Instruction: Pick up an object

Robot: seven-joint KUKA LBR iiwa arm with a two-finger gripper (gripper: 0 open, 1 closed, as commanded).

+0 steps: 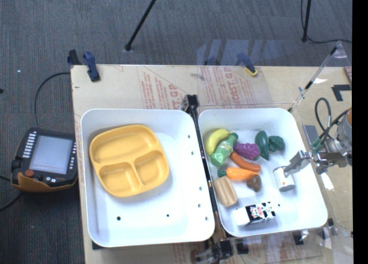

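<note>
The right bin holds several toy foods. A yellow banana lies next to a green bottle. Nearby are purple grapes, a green pepper and a dark green piece. An orange carrot, a brown lump and a tan bread roll sit lower down. A black-and-white milk carton lies near the front. A small white can stands at the right. My gripper hangs over the bin's right side, just up and right of the can.
The left bin holds a yellow divided plate. A teach pendant lies on the floor at left. Clamps and cables sit along the bench's back edge. The arm's wrist stands beyond the right bin's rim.
</note>
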